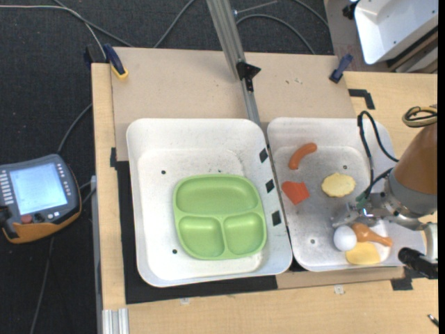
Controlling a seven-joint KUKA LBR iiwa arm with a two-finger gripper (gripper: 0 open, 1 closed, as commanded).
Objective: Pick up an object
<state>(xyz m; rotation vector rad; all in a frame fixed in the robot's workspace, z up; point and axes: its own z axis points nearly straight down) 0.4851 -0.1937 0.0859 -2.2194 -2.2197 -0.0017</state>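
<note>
Over the near right corner of the right bin (316, 134) the gripper (358, 216) hangs low among a small cluster of toy foods; whether it is open or closed, we cannot tell, metal and shadow run together at that spot. We note a white egg (343, 239) just near of the gripper, an orange drumstick (370, 234) touching or almost touching the egg on its right, and a pale yellow piece (363, 255) at the bin's near wall. Farther in lie a yellow round piece (338, 184), a red chunk (295, 191) and an orange sausage (302, 154), well apart from each other. Left bin (149, 145) carries a green divided plate (220, 216). We judge the egg the likeliest target, being closest under the gripper, though the drumstick is about as near. By its look the egg is light, hard plastic, smooth and rounded, so it may squirt out or roll if pinched off-centre; we would take it across its widest middle, squarely. The drumstick looks easier: light, stiff, best held across its narrow shank. Crowding is the hazard, since closing on one piece may shove its neighbour.
</note>
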